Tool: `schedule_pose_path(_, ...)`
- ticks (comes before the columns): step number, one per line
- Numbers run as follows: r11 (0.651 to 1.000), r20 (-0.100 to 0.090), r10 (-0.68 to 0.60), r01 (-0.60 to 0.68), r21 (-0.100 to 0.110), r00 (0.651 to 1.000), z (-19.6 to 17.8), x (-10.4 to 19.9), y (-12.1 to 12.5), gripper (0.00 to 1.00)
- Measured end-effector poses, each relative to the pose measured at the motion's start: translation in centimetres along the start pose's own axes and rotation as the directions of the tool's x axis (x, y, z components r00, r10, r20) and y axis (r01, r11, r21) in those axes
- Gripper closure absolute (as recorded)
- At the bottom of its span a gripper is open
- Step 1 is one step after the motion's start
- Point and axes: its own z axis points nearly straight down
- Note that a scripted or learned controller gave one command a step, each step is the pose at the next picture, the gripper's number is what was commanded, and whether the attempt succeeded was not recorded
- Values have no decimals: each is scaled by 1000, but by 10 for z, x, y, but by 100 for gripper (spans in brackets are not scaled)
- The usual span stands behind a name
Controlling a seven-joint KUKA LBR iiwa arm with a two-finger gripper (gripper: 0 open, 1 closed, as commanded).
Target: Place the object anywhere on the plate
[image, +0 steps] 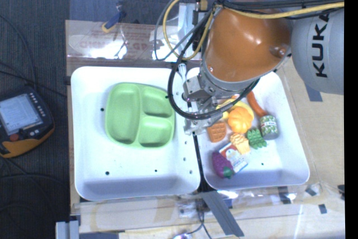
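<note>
The plate [139, 115] is green and has three hollows in it; it lies in the left bin [89, 176], up toward the far side and a bit to the right, and its hollows look bare; the bin is white and shallow, with a few small dark dots on its floor.

The toys are all in the right bin [291, 170], which sits just beside the left one; an orange pumpkin [240, 118] is near the middle of the heap; a small brown waffle-like piece [217, 131] lies just left of it and a little nearer; a yellow and orange piece [241, 143] lies just near of the pumpkin; a green leafy toy [255, 137] is to the right of that, touching or almost touching it; a grey-green can [268, 126] sits just right of the leafy toy; a long orange carrot [256, 103] pokes out on the far side, tilted; a purple toy [221, 165] lies nearest, beside a small white and red packet [237, 157].

The gripper [197, 115] hangs over the wall where the two bins meet, on the left edge of the toy heap, close to the waffle-like piece; the big orange band [246, 45] and loops of black cable [178, 99] hide its tips, so I cannot tell if the claw is open or closed, or if it has hold of anything.

A black and orange hand controller [23, 117] lies on the floor to the far left, well apart from the bins.
</note>
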Motion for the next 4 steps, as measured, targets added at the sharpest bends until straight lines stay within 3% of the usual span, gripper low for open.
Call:
schedule_pose_path(1,1000,-1,2,-2,2,1000,-1,1,0,0)
schedule_pose_path(2,1000,2,3,-3,1,1000,-9,-1,-1,100)
schedule_pose_path(3,1000,3,3,-3,1,1000,-9,-1,-1,0)
schedule_pose_path(4,827,4,563,-563,8,827,-94,-84,13,0)
